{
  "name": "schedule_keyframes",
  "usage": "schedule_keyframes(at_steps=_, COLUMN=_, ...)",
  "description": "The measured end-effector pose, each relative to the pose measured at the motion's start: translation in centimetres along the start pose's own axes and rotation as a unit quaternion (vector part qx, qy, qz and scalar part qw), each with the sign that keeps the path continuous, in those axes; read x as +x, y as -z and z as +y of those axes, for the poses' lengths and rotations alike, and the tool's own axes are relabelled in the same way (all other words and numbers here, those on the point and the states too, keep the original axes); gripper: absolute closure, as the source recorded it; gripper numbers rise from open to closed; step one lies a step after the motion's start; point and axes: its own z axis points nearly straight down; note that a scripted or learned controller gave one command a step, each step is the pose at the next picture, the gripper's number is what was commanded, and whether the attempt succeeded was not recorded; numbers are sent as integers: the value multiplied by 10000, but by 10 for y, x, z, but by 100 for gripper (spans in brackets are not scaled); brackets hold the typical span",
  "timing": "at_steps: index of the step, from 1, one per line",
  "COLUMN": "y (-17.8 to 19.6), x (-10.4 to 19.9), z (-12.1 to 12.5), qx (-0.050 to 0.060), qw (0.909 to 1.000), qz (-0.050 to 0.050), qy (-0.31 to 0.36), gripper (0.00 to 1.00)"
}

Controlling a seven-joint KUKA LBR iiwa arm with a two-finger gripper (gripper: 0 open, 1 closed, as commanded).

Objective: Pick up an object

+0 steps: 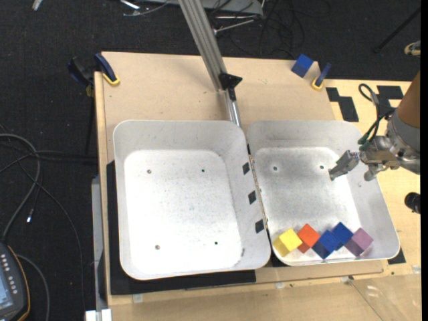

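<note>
From my feed the arm (409, 116) comes in at the right edge, and its hand (358, 165) hangs over the right-hand side of the right bin (294, 134), near that bin's right wall. I see two fingers (344, 164) spread apart, well open, with nothing between them — the hand has hold of nothing.

The objects sit in a row along the near wall of the right bin, bunched at its lower right corner. From left to right: a yellow cube (288, 241), an orange cube (308, 235), a blue block (332, 239), a purple cube (359, 241). Yellow and orange touch; the blue block presses against the orange one and sits just beside the purple. All four lie well apart from the hand, nearer the camera than it is.

The left bin (134, 136) lies alongside, its right rim meeting the right bin's left rim down the middle of the bench (167, 85).

On the bare bench beyond the bins, toward the far right corner, sits another blue cube (303, 64), just beside a yellow-tipped clamp (319, 76). A matching clamp (105, 69) grips the far left corner. A metal pole (204, 35) slants down from the top and ends at the bins' far edge — right where they meet.
</note>
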Motion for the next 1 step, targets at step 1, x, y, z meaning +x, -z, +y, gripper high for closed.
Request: schedule_keyframes(at_steps=1, y=10, x=0, z=1, qx=-13, qw=10000, qz=-4, qy=8, gripper=100)
